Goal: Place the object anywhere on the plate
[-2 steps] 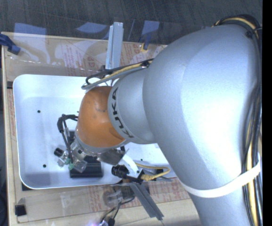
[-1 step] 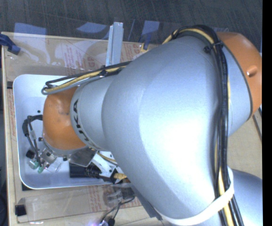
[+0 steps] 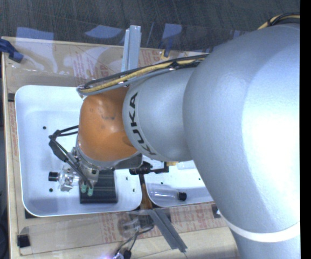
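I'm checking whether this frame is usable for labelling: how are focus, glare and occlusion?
Camera view: the arm looms large and soft-edged, covering most of the right bin; the left bin is evenly lit, with mild glare on its white floor; the gripper area is small and slightly blurred, with a dark block beside it.

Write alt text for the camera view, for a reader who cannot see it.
A large grey KUKA arm with an orange band reaches from the right over the left white bin, its hand low near the bin floor beside a dark rectangular block. A clear tube with a dark cap lies in the right bin.
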You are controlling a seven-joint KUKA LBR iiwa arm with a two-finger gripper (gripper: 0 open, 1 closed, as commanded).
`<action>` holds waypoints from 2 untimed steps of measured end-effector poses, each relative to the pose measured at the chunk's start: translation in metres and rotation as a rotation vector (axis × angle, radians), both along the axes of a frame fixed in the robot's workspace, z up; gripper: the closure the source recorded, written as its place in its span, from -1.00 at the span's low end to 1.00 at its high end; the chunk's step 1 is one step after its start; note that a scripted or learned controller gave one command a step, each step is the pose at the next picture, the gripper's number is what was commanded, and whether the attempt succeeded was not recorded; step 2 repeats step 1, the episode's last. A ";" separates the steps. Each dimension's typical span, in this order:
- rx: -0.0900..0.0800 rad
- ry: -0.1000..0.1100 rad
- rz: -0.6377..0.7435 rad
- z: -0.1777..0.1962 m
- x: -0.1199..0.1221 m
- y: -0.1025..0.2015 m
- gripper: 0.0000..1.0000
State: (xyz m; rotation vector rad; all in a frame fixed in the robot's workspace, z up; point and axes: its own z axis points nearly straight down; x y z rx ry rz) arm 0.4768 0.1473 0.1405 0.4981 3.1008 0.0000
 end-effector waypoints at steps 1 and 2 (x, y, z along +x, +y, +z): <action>0.000 -0.001 -0.033 -0.048 0.001 -0.050 1.00; 0.000 -0.001 -0.033 -0.048 0.001 -0.050 1.00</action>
